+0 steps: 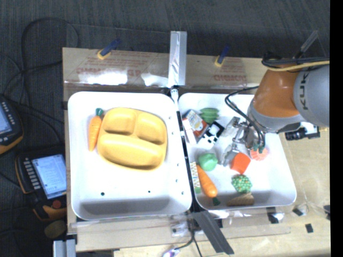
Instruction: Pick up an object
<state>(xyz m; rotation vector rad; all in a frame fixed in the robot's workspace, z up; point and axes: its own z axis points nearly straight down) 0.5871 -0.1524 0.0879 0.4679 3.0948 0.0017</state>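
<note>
**Inspector:** Report the tool first.

**Assistant:** The gripper [236, 146] hangs over the middle of the right bin [278, 189], wrist carried in from the right-hand edge. Its metal parts overlap in the view, so how the jaws stand I cannot tell. Nothing is seen held between them.

**Inspector:** Nearest object to it?

**Assistant:** An orange block [240, 163], just below the gripper, near the bin's centre. Whether it touches the tool I cannot tell. It sits tilted, its long axis running from upper right to lower left.

**Inspector:** Remaining contents of that bin.

**Assistant:** A small carrot [206, 183] by the left wall, long axis diagonal, green stem end toward the front edge. A green round piece [207, 161] touching its upper end. A green bumpy piece [241, 183] toward the front, with a brown flat piece [240, 200] against the front wall. A green vegetable [209, 113] near the back-left corner, a red-and-white packet [194, 122] beside it, and a black-and-white item [213, 132] between those and the gripper. A small red piece [260, 153] lies right of the gripper.

**Inspector:** The other bin?

**Assistant:** The left bin [123, 197] holds a yellow divided tray [132, 137], set toward the back and slightly turned. A larger carrot [94, 131] lies along the tray's left side, long axis roughly front to back, green top toward the back edge.
</note>
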